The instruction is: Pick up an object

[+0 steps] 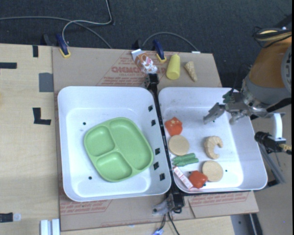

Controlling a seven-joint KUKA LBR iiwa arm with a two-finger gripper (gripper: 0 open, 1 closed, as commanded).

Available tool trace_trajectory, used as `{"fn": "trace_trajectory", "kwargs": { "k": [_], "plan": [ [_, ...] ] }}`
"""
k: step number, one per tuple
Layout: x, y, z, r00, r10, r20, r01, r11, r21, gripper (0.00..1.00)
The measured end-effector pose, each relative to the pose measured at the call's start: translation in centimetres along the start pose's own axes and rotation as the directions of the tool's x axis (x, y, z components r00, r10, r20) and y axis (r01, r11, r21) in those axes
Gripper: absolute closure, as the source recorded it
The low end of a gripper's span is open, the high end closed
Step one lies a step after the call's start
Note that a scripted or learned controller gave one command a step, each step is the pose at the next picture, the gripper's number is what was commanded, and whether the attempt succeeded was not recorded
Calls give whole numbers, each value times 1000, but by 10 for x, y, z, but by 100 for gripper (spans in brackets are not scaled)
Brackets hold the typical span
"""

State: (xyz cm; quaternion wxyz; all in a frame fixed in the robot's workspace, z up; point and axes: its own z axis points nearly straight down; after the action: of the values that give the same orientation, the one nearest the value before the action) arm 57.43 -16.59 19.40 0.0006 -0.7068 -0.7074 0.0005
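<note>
Camera view shows my pincer (214, 114) hanging over the far part of the right bin (250, 146), its two fingers spread apart with nothing between them. Below it in that bin lie a red tomato (174, 126), a round biscuit (179, 145), a croissant (213, 146), a green bean pod (185, 159), a second round biscuit (212, 171) and a red piece (197, 179) beside a small packet (182, 177), all apart from my pincer. The left bin (73, 111) holds a green divided plate (118, 149), and on the table (19, 131) beyond the bins stand a yellow bottle (173, 66) and a cone (191, 71).
</note>
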Motion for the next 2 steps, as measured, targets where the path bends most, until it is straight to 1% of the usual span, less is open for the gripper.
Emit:
{"fn": "trace_trajectory", "kwargs": {
  "k": [1,2],
  "plan": [
    [-20,-33,108,1000,1,0,-1,1000,-3,0],
    [-21,-33,98,1000,1,3,-1,1000,-4,100]
  ]
}}
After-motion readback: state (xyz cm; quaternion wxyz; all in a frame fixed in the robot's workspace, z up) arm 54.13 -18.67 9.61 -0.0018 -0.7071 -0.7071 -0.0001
